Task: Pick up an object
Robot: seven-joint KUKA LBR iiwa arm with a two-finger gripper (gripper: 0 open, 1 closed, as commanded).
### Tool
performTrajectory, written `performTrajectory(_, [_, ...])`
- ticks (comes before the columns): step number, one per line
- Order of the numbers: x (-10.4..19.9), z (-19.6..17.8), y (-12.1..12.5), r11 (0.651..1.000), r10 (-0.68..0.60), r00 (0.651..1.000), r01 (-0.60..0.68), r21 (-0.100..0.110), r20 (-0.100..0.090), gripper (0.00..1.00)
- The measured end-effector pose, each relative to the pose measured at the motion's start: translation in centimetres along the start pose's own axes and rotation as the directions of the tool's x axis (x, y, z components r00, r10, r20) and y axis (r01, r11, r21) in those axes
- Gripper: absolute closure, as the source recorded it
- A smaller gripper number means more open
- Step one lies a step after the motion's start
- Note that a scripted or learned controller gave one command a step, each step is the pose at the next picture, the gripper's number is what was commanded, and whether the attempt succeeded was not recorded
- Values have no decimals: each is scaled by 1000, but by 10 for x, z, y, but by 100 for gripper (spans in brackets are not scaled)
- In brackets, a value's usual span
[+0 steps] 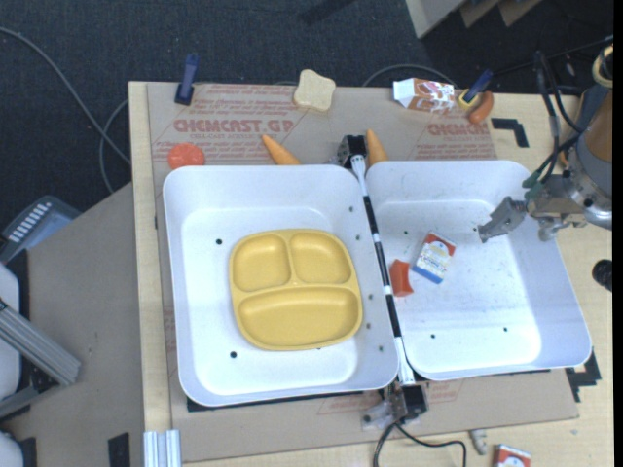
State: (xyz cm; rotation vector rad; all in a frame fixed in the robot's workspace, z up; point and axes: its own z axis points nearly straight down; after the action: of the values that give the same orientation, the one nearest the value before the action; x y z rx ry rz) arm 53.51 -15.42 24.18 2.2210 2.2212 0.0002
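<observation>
Tool (501,218) above right bin (545,290), beside carton (433,259)

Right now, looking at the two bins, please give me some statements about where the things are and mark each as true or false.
1. The yellow divided plate lies in the left bin. True.
2. The small carton lies in the left bin. False: it lies in the right bin.
3. The gripper holds the small carton. False: it is above the right bin's upper right part, apart from the carton.
4. A slice of bread lies on the board behind the bins. True.
5. The orange block sits on the plate. False: it is in the right bin near the divider.
</observation>
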Motion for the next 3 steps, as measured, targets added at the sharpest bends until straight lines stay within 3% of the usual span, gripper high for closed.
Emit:
performTrajectory(1, [58, 157, 41, 1000, -1, 1000, 1, -1, 0, 0])
performTrajectory(2, [1, 132, 104, 1000, 0, 1000, 0, -1, 1, 0])
performTrajectory(3, [35, 158, 80, 1000, -1, 1000, 1, 3, -1, 0])
